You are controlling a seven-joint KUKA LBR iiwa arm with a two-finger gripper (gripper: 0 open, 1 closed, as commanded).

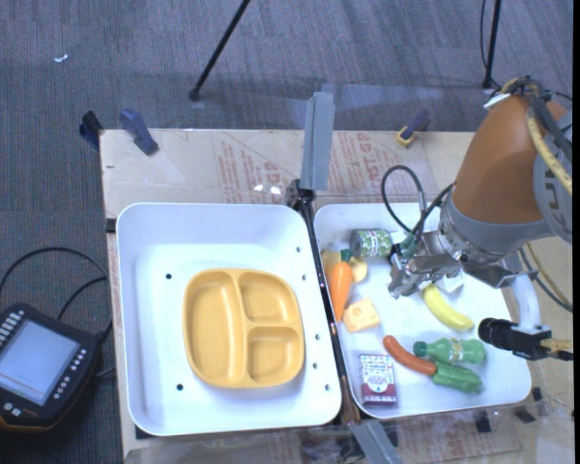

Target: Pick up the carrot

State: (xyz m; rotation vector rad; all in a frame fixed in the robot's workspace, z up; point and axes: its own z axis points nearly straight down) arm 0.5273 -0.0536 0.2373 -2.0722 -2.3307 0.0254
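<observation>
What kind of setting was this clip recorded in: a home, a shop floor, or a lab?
Most likely a robotics lab. A board-topped bench on grey carpet holds two white bins, one with toy food such as the carrot; a teach pendant lies on the floor, and tripod legs stand behind.

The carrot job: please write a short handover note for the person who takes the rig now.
Gripper: low over the right bin, holding nothing that can be seen; finger state unclear.
Carrot: lies in the right bin near its left wall, beside the cheese wedge, apart from the gripper.
Yellow tray: in the left bin.
Done: nothing yet.
Left: move the gripper left to the carrot, grasp, lift.
</observation>
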